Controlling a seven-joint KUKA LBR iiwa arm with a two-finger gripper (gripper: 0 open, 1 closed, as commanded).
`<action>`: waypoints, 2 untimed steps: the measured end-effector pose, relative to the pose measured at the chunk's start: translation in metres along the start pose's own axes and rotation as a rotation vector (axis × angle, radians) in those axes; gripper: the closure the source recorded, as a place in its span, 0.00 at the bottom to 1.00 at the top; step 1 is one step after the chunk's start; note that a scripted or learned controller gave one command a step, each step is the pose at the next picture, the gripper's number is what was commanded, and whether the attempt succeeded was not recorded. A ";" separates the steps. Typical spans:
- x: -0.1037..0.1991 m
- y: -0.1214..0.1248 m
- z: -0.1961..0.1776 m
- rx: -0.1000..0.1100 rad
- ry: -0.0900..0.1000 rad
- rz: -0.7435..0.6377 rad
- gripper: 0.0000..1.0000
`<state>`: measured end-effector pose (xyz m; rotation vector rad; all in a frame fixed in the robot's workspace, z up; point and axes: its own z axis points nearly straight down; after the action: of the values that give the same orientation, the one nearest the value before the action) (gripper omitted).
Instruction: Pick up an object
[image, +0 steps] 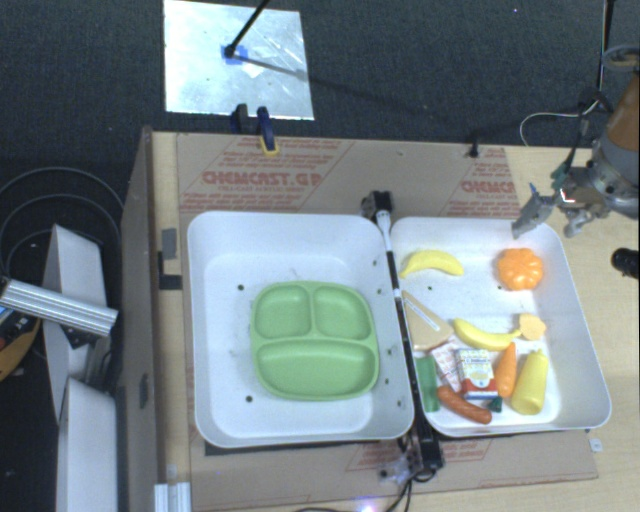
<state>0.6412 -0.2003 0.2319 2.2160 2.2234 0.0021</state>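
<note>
Spanning the desk (300, 165) side by side are two white bins. Landmark: the right bin (585, 340). The left bin (215, 300) is sitting just beside it, touching along the middle rim, and is holding a green divided plate (315, 338). Lying inside the right bin: an orange pumpkin-like toy (520, 268) near its far corner, two bananas (432, 263) (483, 335), a yellow bottle (531, 382), a carrot (506, 368), a red sausage (464, 405) and small cartons (470, 368) along its near edge. The tool (558, 215) is hovering over the right bin's far right rim, fingers spread, pinching nothing.
</note>
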 end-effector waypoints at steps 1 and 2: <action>-0.006 0.018 0.059 0.003 0.000 -0.002 0.00; -0.005 0.027 0.143 0.003 0.000 -0.003 0.00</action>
<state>0.6689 -0.2057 0.0892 2.2141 2.2280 -0.0005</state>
